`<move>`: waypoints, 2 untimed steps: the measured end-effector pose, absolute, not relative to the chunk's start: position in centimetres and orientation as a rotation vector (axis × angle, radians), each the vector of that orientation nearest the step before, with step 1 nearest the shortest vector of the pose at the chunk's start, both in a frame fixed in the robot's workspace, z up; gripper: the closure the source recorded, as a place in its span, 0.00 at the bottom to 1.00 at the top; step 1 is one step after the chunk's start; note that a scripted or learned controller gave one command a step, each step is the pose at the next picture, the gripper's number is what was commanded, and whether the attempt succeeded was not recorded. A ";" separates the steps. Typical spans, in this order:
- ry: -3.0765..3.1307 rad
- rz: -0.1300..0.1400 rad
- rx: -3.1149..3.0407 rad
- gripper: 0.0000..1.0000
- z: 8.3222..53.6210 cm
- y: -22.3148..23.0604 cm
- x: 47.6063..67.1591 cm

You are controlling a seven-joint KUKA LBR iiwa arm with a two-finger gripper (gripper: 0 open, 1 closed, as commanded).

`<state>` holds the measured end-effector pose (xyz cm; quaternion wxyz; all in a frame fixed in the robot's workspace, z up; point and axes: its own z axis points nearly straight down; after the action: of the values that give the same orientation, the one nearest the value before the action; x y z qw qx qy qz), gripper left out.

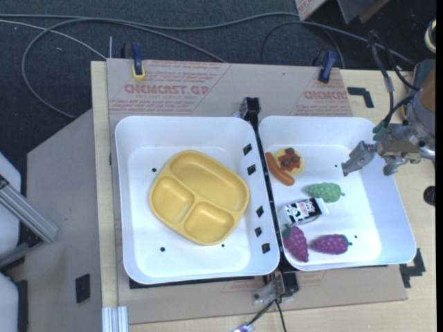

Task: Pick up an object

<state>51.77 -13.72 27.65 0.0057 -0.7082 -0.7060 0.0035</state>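
The arm (pixel 428 95) enters at the right edge of the frame as a pale grey, rounded body with a band of orange at its upper part. Black cables (pixel 387 81) run along it in loose curves. At its end sits the tool (pixel 360 159), a cluster of grey and dull metal blocks with darker joints, narrowing to a grey angular finger (pixel 354 161) with a dark tip.

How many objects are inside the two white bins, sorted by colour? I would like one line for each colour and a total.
Yellow: 1, the divided plate in the left bin
Orange and red: 1, the hot dog toy
Green: 1, the green toy
Black and white: 1, the small carton
Purple: 2, the grape bunches and
Total: 6
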 end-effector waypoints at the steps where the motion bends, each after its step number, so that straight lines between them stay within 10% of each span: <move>1: -2.220 0.000 -2.221 0.00 28.2 -13.7 52.0; 2: -2.217 0.004 -2.218 0.00 24.0 -13.8 51.6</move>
<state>51.61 -13.79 23.96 0.0028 -0.7074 -0.7068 0.0012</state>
